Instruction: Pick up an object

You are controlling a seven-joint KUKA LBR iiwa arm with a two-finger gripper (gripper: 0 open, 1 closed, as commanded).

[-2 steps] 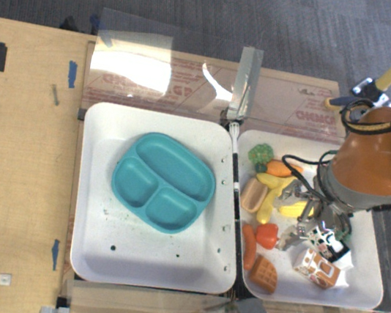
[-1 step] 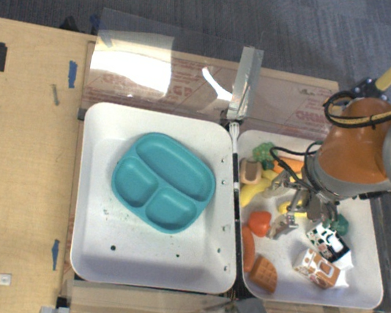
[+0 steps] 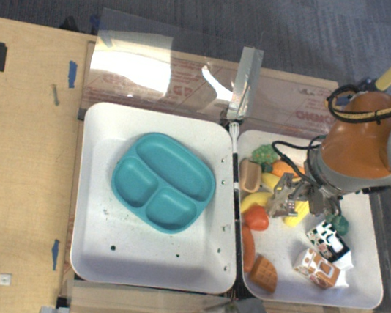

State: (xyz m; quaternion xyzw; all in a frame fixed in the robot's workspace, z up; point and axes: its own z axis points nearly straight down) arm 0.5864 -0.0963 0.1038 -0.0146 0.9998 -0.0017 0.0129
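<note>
Picking looks barely begun, as far as the view tells. The gripper hangs low over the middle of the right bin, among a cluster of toy foods. Whether it is spread or closed cannot be told from this angle, and nothing is plainly clamped in it. Just beside it lie a red tomato and a yellow piece, with a tan bun and a green vegetable a little farther up. A black-and-white carton and an orange-and-white packet sit on its other side, and a brown wedge lies near the bin's front edge. All of them appear to rest on the bin floor, so the grasp and the lift are left to do. The left bin bears a teal divided plate, well apart from the arm.
</note>
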